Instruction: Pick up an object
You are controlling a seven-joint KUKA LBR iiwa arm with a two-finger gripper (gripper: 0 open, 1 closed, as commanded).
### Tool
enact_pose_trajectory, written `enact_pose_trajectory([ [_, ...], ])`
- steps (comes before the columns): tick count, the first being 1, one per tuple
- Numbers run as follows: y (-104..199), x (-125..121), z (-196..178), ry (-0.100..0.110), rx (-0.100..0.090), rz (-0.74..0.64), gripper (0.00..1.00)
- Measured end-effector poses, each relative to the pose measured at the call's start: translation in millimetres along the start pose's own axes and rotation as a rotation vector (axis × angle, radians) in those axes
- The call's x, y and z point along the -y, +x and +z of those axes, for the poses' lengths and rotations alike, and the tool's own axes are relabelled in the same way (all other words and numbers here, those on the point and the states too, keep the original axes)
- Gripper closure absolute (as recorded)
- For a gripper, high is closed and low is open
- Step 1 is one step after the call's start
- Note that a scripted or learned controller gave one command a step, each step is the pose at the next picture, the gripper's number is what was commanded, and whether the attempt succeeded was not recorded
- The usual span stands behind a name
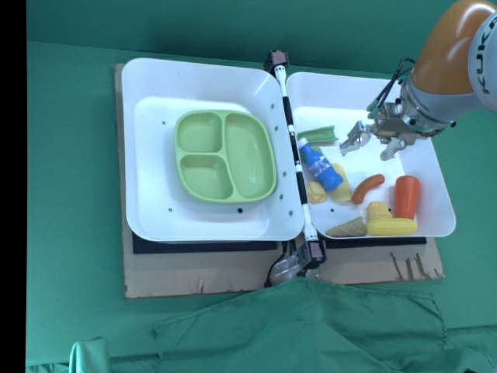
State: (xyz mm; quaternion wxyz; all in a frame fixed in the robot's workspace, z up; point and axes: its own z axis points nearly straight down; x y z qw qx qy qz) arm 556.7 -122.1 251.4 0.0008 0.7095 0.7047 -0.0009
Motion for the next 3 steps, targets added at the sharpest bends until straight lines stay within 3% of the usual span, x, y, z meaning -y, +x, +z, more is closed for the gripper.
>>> enact_pose_trajectory([
  [1,-65,-23,71,-0.008,-0.002,0.002,0.0],
  [2,-67,8,-32,-0.015,0.004,-0.002,0.0],
  [3,-67,7,-38,-0.013,0.004,0.001,1.0],
])
